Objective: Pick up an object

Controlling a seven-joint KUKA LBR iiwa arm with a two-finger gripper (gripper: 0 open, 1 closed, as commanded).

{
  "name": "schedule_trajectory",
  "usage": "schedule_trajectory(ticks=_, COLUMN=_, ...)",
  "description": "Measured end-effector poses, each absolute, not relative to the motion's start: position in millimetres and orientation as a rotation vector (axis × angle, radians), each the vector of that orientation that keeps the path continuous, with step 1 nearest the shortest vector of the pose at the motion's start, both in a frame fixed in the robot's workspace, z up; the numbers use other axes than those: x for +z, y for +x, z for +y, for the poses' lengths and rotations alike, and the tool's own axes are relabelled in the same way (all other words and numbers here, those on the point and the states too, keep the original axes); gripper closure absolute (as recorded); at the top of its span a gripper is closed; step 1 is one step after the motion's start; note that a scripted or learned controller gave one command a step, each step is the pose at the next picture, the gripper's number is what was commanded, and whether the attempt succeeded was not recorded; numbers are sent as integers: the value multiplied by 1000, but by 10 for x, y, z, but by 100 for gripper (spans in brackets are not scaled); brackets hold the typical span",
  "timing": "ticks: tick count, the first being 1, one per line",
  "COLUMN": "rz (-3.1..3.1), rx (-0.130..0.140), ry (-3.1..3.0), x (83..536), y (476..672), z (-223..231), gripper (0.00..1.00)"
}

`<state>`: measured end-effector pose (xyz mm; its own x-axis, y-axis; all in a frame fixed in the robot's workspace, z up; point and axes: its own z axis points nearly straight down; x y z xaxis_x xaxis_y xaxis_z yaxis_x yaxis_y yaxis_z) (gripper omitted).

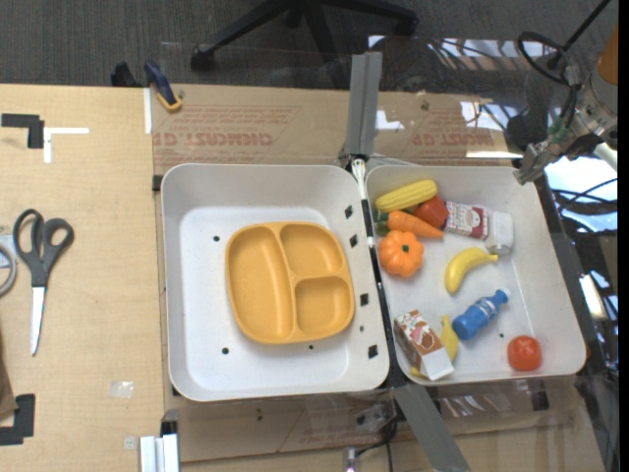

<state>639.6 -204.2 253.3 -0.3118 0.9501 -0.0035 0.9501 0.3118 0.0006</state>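
A pair of scissors (37, 264) lies on the wooden bench (88, 352) at the frame's left edge, blades pointing down. A blue-and-yellow clamp (163, 87) sits at upper left. An office chair base (295, 13) stands on the grey carpet at top. Cables (550, 87) tangle at upper right.

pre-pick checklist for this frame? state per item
1. Targets present: ok. Right bin holds corn, carrot, pumpkin, banana, bottle, tomato and two cartons.
2. Gripper clear of toys: ok, at the bin's far right corner.
3. Finger state: cannot tell.
4. Isolated target: ok. Tomato lies apart from the rest.
5. Clutter: not ok. Corn, carrot and pumpkin are bunched by the divider.
6. Left bin: ok, holds the yellow tray.
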Motion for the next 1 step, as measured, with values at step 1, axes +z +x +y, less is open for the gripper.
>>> schedule_trajectory(ticks=1, rz=2621, rx=-2, ry=1731, x=2193, y=6519, z=-1321, gripper=100)
